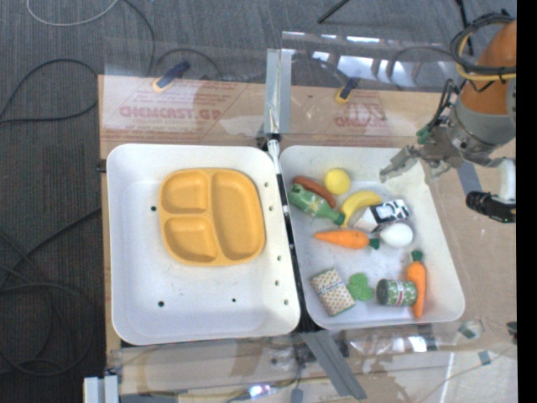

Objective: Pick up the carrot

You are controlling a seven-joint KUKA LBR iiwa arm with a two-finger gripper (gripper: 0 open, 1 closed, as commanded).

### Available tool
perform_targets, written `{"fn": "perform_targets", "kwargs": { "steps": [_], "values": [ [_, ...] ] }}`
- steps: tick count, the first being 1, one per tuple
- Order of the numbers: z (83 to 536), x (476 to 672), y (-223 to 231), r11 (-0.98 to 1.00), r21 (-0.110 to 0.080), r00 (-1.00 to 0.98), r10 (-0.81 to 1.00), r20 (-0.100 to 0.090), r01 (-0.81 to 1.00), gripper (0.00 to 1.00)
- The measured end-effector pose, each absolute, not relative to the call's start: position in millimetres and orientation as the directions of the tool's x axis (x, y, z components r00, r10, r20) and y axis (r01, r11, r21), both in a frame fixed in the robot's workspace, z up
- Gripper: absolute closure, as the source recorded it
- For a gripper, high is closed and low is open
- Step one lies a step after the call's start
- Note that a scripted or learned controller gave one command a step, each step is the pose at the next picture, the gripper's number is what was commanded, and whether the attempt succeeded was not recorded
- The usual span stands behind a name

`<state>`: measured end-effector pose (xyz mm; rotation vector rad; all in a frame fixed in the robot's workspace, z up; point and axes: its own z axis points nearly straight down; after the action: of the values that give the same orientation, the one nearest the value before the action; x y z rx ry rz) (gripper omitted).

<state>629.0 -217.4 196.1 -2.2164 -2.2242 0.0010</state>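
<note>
A: Carrot [344, 239] position? There are two orange candidates in the right bin [445, 250].

B: Logged. One carrot lies horizontally near the bin's middle, green top pointing right, touching a white egg-shaped item [397, 236]. A second carrot [417, 285] stands nearly vertical at the lower right, green top up, just beside a small green can [396, 292].

A: Arm pose?

B: Arm [487, 74] enters from the upper right, orange band above a grey wrist. End effector [417, 159] sits over the right bin's upper right rim, angled down and to the left, well apart from both carrots. One finger [396, 167] reaches out left toward the bin interior. Nothing sits between the fingers; whether they are spread or closed I cannot tell from this slant.

A: Other contents?

B: Right bin: yellow ball [337, 180], banana [361, 202], green bottle [314, 203], reddish sausage [314, 187] behind it, a black-and-white item [389, 211], a patterned box [332, 292], a green broccoli piece [360, 286]. Left bin [134, 309]: a yellow divided tray [213, 217], three compartments, centered.

A: Surface?

B: Brown sheet [193, 116] under both bins, with two clips along its far edge.
</note>
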Motion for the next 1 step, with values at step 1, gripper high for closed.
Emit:
{"fn": "perform_targets", "kwargs": {
  "steps": [1],
  "values": [
    [91.5,612.4,-183.2,0.553,0.011,-0.553,0.833,-0.008,0.833,0.00]
  ]
}}
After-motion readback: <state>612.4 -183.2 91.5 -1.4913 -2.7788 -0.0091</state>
